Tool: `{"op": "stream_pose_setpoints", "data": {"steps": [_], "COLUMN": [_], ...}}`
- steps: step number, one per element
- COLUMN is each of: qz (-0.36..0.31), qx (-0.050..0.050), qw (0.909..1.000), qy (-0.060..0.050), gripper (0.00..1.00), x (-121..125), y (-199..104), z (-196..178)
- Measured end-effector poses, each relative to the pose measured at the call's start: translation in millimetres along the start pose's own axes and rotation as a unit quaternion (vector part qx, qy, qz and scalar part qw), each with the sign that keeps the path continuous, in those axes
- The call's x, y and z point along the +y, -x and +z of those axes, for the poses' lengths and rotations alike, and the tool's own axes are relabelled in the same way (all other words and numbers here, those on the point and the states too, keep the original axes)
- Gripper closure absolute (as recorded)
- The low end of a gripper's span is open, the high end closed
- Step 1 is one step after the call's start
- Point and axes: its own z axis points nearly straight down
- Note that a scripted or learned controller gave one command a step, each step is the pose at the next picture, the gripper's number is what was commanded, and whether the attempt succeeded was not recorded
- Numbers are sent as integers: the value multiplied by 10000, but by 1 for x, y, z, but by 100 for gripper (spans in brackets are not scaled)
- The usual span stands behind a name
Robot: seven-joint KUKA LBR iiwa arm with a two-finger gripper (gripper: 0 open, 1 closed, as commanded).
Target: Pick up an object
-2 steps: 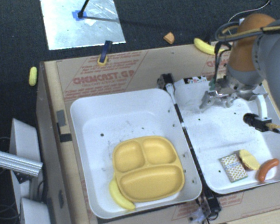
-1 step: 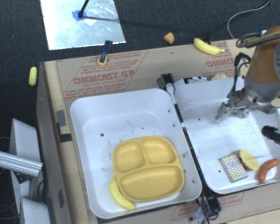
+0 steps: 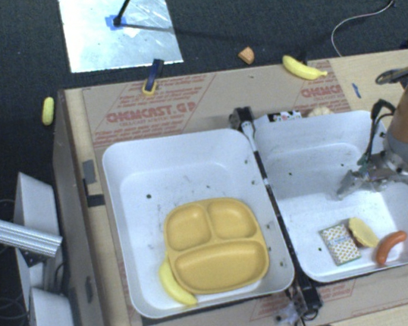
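The arm reaches in from the right, its pincer (image 3: 350, 185) low over the right bin (image 3: 316, 141); whether it is wide or narrow, one cannot tell. Three small objects lie near of it at the bin's near edge: a patterned card (image 3: 340, 243), a yellow piece (image 3: 363, 232) and a sausage (image 3: 390, 246).

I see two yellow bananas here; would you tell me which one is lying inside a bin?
The banana in the left bin, tucked against the yellow divided plate. The other banana lies on the cardboard beyond the bins.
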Motion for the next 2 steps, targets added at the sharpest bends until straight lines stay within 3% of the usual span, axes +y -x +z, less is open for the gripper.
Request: {"op": "stream_pose_setpoints", "data": {"steps": [1, 2], "qz": [-8, -13], "qx": [0, -3], "qw": [10000, 10000], "qy": [14, 26], "gripper": [100, 100], "x": [1, 2], "y": [0, 0], "z": [-11, -21]}}
